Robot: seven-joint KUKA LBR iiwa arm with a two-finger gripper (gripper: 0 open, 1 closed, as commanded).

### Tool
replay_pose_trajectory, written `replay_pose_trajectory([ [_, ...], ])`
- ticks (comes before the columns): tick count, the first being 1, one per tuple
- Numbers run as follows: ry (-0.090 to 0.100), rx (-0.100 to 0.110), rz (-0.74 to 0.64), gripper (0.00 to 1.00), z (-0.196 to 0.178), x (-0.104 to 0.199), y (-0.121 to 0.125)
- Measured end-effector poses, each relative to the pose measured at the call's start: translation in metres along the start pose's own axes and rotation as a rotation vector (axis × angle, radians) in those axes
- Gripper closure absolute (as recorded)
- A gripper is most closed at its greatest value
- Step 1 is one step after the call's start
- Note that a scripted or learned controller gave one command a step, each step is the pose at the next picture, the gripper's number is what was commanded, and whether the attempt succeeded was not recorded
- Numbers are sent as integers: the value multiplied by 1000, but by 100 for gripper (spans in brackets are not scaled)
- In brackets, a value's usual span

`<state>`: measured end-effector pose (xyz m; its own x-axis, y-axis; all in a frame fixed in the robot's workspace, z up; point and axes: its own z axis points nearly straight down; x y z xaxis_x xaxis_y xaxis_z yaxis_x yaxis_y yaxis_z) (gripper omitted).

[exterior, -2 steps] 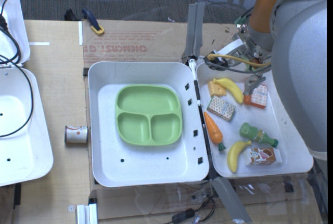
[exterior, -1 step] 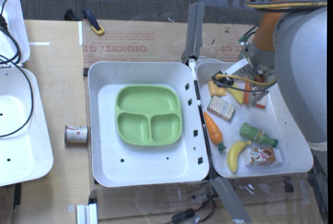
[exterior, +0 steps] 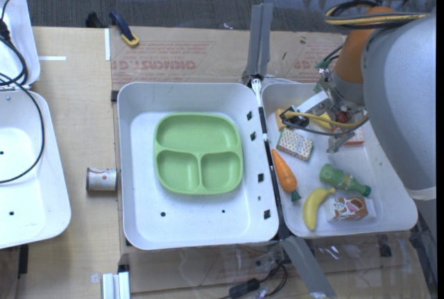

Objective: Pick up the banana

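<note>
Banana [exterior: 314, 207] lying slanted in right bin [exterior: 395, 183], one end up-right, other down-left. Gripper [exterior: 338, 125] farther back; open or closed, cannot tell.

Bulky grey arm [exterior: 406, 103], orange band [exterior: 355, 55] above the wrist — yellow and black cables looped alongside

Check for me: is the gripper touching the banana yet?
Apart. The camera view shows the gripper at the far end of the right bin, while the banana lies near its front edge, with bare bin floor and a green bottle between them.
</note>
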<state>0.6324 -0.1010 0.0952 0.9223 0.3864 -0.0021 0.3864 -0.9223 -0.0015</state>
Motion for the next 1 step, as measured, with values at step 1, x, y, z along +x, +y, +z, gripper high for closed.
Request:
replay_pose_trajectory([
  [1, 0, -1, -2, 100, -8, 0, 0],
])
